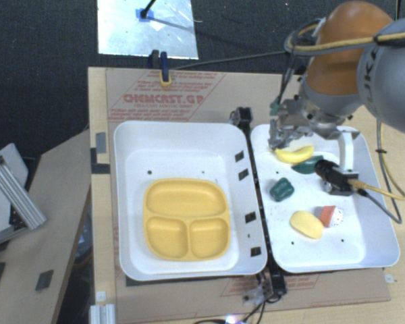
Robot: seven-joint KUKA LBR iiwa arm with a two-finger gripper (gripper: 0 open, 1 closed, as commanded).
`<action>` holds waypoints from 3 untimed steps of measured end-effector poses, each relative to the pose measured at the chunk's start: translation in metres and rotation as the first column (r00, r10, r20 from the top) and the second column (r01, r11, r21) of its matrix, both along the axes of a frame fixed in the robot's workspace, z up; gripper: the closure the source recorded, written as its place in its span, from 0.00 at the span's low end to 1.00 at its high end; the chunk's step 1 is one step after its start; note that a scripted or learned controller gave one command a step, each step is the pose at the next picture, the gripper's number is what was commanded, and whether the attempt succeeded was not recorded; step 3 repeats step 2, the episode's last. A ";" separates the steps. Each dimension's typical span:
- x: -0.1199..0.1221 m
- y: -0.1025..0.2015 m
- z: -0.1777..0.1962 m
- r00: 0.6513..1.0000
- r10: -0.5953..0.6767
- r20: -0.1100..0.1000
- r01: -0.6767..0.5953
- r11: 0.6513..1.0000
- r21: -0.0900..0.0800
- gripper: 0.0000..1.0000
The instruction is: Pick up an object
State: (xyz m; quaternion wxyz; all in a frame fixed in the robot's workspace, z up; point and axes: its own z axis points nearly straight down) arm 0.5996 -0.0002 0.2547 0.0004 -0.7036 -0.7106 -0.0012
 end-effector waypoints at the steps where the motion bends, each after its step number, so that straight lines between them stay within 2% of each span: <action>1: -0.001 0.058 -0.009 1.000 -0.001 0.000 0.001 1.000 -0.001 1.00; 2: -0.012 0.103 -0.024 1.000 -0.001 -0.002 0.001 1.000 0.000 1.00; 3: -0.012 0.103 -0.024 1.000 -0.001 -0.002 0.001 1.000 0.000 1.00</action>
